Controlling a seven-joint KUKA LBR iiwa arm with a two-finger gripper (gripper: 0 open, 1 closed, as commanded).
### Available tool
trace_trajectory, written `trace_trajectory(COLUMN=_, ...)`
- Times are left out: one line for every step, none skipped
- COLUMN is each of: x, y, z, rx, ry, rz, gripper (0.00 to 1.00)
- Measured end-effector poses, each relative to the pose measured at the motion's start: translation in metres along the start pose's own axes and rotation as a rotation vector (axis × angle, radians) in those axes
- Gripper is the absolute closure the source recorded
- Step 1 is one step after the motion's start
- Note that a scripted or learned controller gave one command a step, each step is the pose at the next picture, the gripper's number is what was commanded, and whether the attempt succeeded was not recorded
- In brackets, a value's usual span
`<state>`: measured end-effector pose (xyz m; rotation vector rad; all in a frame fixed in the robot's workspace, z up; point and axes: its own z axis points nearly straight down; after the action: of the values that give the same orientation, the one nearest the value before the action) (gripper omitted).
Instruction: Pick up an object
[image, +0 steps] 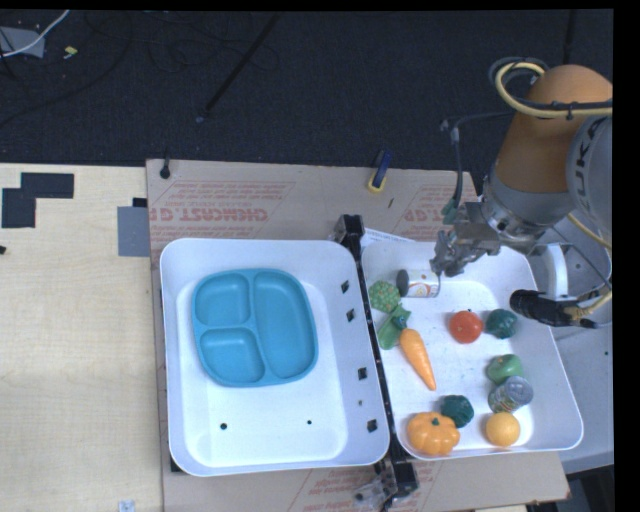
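The two bins (200, 440) are showing white. A blue tray (255, 327) is lying in one. In the other, a carrot (417, 358) is glowing orange, a tomato (465, 326) red, a pumpkin (432, 434) orange-yellow.

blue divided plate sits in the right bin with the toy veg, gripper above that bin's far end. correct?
Not quite. The camera view shows the blue divided plate alone in the left bin. The toy veg, including the carrot, lie in the right bin, with the gripper above its far end.

Even, bright light; slight softness.
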<state>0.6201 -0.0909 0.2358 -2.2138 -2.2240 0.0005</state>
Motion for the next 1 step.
trace_trajectory(x=0.0583, y=0.0052, z=-0.0029, rx=0.000, ry=-0.001, rz=-0.001, gripper=1.00)
